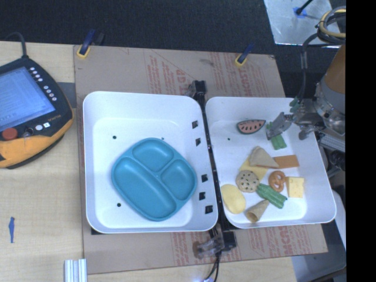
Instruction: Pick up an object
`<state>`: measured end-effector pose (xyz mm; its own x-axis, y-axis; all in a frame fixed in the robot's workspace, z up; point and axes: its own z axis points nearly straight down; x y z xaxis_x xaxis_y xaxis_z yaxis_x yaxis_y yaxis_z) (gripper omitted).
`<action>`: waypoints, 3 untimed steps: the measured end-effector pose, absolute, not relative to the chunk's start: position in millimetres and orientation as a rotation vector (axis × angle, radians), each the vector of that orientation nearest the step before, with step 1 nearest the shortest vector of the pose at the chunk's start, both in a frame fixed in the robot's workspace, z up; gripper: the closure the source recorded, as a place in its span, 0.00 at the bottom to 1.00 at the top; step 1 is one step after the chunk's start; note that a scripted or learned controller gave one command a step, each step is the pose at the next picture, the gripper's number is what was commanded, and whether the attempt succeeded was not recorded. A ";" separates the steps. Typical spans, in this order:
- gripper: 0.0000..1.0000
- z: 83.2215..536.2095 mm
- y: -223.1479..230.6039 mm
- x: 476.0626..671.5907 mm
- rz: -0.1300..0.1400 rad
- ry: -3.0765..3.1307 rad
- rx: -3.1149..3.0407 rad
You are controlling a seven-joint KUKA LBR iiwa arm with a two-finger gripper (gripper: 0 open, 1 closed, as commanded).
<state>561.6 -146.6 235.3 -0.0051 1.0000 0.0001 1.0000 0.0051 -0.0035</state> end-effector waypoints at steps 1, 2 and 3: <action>0.00 90.1 -119.8 553.5 0.003 -2.235 -2.219; 0.00 97.9 -111.3 536.8 -0.010 -2.239 -2.230; 0.00 97.9 -98.2 541.4 -0.005 -2.240 -2.231</action>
<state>541.4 -98.2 97.9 -0.0038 0.9999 -0.0119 0.9999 0.0040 0.0160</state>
